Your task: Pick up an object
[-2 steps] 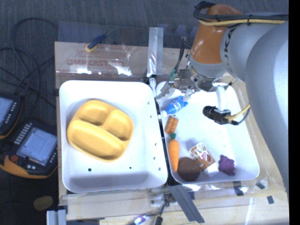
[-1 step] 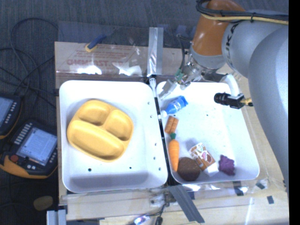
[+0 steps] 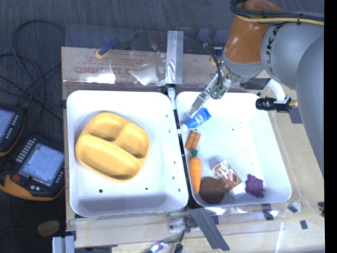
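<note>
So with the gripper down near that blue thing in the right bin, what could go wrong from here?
1. The blue object lies close to the inner wall of the right bin, so the gripper may scrape the wall or push the object instead of grasping it.
2. The small orange piece and the carrot lie just below it; a sliding object could knock them.

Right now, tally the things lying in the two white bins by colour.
Yellow: 1, the big lobed yellow plastic dish in the left bin.
Orange: 2, the long carrot and the short orange piece.
Blue: 1, the blue-and-white packet.
Brown: 1, the round brown lump.
Purple: 1, the purple cluster.
Red-and-white: 1, the small printed carton.
Total: 7
</note>
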You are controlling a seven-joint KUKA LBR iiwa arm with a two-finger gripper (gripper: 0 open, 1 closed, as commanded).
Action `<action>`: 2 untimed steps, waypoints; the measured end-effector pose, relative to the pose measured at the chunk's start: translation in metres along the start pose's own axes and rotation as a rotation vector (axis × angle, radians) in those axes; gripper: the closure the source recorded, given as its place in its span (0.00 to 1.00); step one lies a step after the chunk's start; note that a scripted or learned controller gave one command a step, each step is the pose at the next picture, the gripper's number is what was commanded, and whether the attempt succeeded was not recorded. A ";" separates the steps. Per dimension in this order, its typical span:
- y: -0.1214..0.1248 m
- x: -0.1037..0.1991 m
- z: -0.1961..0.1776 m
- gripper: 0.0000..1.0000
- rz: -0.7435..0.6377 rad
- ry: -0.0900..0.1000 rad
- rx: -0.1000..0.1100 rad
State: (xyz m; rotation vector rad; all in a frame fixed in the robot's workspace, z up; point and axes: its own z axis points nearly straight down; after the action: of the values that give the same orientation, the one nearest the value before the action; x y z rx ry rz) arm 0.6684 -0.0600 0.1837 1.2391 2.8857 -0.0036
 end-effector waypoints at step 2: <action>-0.057 -0.031 0.007 0.00 0.091 0.001 -0.003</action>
State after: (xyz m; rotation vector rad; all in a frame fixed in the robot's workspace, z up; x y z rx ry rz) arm 0.6487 -0.1222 0.1772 1.3698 2.8260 0.0009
